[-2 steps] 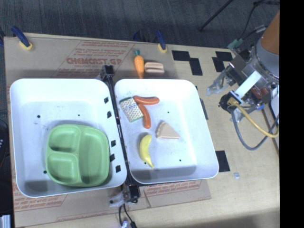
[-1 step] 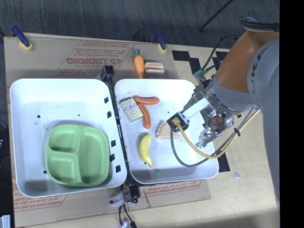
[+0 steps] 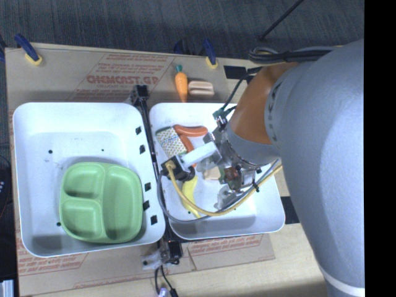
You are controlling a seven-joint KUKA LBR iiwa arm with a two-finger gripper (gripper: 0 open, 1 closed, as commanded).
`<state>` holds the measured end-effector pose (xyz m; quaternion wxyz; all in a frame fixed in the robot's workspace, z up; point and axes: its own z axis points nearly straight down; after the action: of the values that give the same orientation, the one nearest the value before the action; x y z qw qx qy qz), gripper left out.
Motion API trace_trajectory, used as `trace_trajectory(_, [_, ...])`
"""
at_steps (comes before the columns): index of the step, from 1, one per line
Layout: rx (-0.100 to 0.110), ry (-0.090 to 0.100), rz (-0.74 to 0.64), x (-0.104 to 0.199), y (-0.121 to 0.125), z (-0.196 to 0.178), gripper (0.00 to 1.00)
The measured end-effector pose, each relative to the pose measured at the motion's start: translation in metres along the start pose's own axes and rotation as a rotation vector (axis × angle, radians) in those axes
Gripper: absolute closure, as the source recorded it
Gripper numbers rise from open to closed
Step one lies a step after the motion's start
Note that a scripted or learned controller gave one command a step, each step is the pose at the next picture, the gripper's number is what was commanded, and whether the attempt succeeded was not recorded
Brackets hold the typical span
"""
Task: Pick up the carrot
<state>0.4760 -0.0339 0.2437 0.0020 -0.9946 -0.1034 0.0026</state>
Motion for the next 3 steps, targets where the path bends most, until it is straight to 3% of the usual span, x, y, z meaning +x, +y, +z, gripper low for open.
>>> trace_trajectory(1, [-0.001, -0.002, -0.096, 0.010, -0.051, 0.053, 0.00])
trace_trajectory(2, [0.002, -0.004, -0.100, 0.011, -0.051, 0.043, 1.00])
trace_trajectory(3, [-0.003, 0.002, 0.000, 0.017, -0.082, -0.030, 1.00])
